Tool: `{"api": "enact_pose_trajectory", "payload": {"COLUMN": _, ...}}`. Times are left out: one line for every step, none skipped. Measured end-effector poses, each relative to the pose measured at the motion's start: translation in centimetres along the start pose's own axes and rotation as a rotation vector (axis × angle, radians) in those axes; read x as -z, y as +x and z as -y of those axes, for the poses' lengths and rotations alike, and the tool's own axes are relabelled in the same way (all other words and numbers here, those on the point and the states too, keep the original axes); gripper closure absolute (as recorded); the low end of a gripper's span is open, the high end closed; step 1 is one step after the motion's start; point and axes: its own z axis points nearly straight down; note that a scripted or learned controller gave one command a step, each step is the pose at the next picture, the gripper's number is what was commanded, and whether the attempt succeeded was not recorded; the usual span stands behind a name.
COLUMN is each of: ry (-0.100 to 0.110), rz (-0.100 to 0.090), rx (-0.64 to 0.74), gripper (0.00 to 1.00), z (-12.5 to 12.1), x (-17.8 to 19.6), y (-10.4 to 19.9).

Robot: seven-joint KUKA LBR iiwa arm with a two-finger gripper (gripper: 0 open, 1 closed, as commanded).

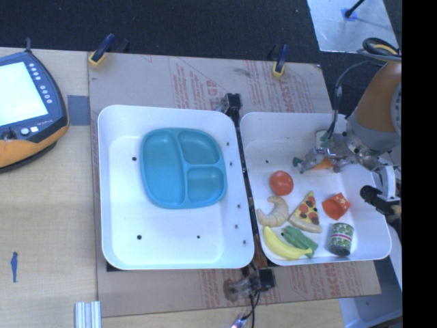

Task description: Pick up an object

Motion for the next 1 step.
{"api": "enact_pose_trajectory", "payload": {"ry": 0.002, "rz": -0.002, "rx": 0.005, "gripper": 1.00, "z": 0.00, "x": 1.01, "y": 0.02}}
